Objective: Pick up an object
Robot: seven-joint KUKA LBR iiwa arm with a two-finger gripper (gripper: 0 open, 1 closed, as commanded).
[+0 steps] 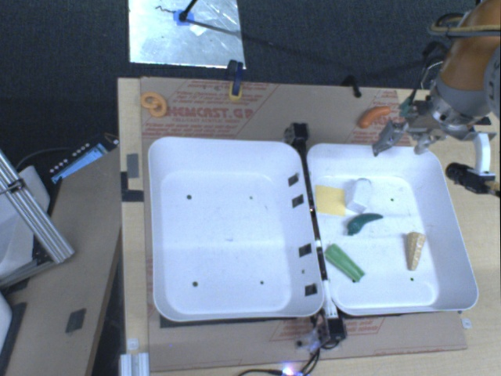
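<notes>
Five small objects are seen lying in the right bin (450, 233), none of them between the gripper's fingers. A yellow block (329, 200) lies flat near the bin's left wall, and a white block (359, 193) is set just beside it on the right, the two touching or nearly so. Below the white block a teal curved piece (363, 222) is laid, and lower still, toward the left, a green stick (344, 262) lies at a slant. A tan cone (414, 250) is found well apart from these, toward the bin's right side, with its point turned down. The gripper (405, 140) is held above the far rim of the right bin, over its upper right part, and its two fingers are seen spread apart with nothing between them. Above the wrist the orange band (470, 61) of the arm is visible. The left bin (168, 210) stands beside the right one, the two joined along a dark hinge line. On the brown board behind the bins an orange sausage-shaped piece (373, 116) lies just left of the gripper, and an orange ring (153, 103) rests at the far left corner.
</notes>
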